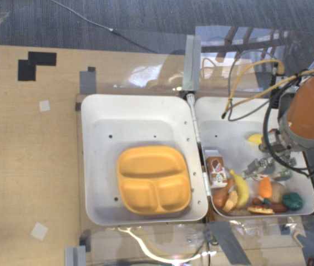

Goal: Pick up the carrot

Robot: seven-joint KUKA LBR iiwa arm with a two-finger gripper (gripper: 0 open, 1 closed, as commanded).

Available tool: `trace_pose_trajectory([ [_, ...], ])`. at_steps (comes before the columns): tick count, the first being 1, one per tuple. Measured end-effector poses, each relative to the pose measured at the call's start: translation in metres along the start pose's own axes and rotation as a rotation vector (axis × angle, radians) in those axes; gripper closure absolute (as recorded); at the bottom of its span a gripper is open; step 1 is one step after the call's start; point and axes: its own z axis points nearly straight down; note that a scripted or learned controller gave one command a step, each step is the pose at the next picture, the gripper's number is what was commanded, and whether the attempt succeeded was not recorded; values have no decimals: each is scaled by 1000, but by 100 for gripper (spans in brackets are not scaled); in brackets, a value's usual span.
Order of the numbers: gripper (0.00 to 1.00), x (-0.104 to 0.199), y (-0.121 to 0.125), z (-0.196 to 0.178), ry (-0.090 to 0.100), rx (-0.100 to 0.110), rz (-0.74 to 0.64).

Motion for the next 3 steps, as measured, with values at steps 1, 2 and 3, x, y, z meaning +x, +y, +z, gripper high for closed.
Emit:
trace_pose_trajectory([
  [1, 100, -62, -7, -44, 1, 7, -452],
  [2, 100, -113, 16, -49, -1, 3, -720],
  [3, 100, -35, 23, -96, 3, 3, -952],
])
